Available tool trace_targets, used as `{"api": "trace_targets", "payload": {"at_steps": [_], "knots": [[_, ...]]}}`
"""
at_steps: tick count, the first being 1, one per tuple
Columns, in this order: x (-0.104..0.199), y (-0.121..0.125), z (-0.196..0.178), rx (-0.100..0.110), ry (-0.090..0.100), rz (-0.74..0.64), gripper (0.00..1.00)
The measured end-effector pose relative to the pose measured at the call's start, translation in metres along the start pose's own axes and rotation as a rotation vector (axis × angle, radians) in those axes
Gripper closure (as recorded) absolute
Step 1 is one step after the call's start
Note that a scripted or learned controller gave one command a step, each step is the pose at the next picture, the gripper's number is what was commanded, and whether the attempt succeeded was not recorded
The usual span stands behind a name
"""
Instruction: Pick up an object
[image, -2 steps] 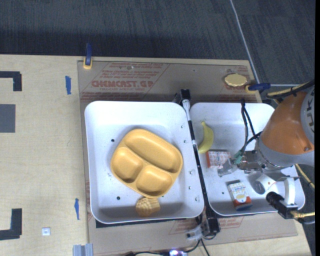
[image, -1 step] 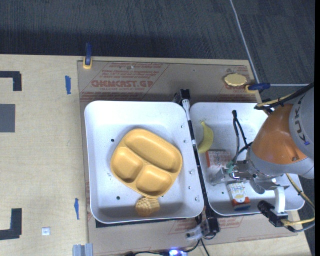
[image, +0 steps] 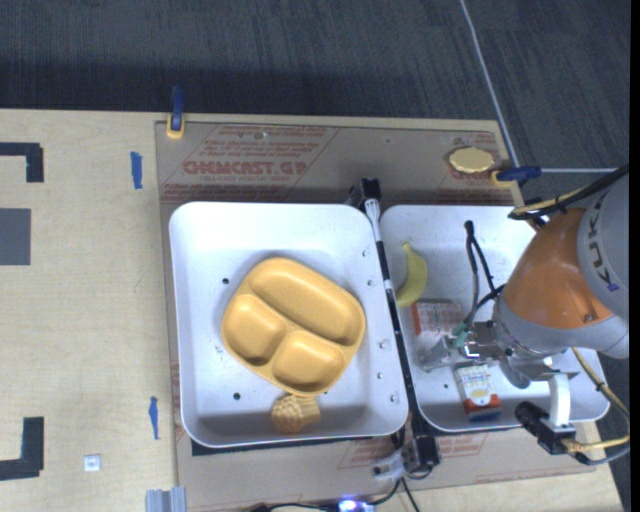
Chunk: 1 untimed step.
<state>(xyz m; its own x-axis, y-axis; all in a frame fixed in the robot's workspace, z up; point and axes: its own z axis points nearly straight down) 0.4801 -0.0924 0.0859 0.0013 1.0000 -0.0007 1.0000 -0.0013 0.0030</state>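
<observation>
Progress is early: nothing is lifted; gripper (image: 452, 347) hangs low in the right bin (image: 440, 405), its spread not discernible, beside the packet (image: 433, 318) and above the carton (image: 478, 388); grasp and lift remain.

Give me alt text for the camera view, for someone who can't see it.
A grey-and-orange robot arm reaches into the right white bin, its end effector low among a yellow banana and small cartons. The left bin holds a yellow three-compartment tray.
</observation>
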Motion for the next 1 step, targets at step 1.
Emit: {"api": "trace_targets", "payload": {"at_steps": [1], "knots": [[0.0000,0.0000,0.0000,0.000,0.000,0.000,0.00]]}}
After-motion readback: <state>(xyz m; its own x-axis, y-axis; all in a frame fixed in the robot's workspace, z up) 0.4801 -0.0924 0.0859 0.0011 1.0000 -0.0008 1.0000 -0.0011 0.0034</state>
